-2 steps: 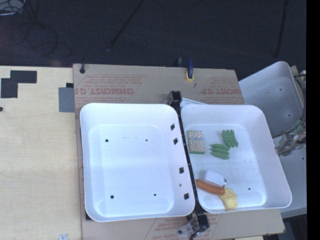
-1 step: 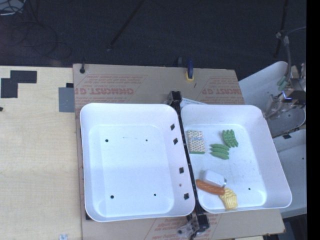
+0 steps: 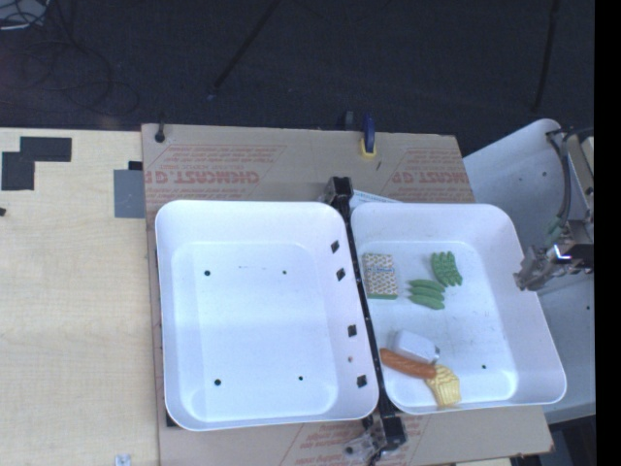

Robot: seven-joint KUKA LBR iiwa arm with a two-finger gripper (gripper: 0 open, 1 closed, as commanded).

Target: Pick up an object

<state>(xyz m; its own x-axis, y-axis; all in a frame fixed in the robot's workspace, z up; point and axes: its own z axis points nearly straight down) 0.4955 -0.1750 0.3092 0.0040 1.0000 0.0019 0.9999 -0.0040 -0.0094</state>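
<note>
Two white bins sit side by side on the desk (image 3: 78,289). Right bin (image 3: 524,357) holds green pods (image 3: 437,280) and a carrot (image 3: 408,363) — hand (image 3: 543,268) beside its rim, grip unclear.

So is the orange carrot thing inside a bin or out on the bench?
Inside. The orange carrot lies on the floor of the right bin, near its front, beside a yellow piece.

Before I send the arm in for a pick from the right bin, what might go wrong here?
1. The orange carrot-like piece, the white block and the yellow item lie bunched together, so a grasp there may catch two things or knock one aside.
2. The yellow item sits against the right bin near its front wall; the tool, now at the bin's right rim, might strike that wall.
3. The two green pieces lie close together and could slip.
</note>
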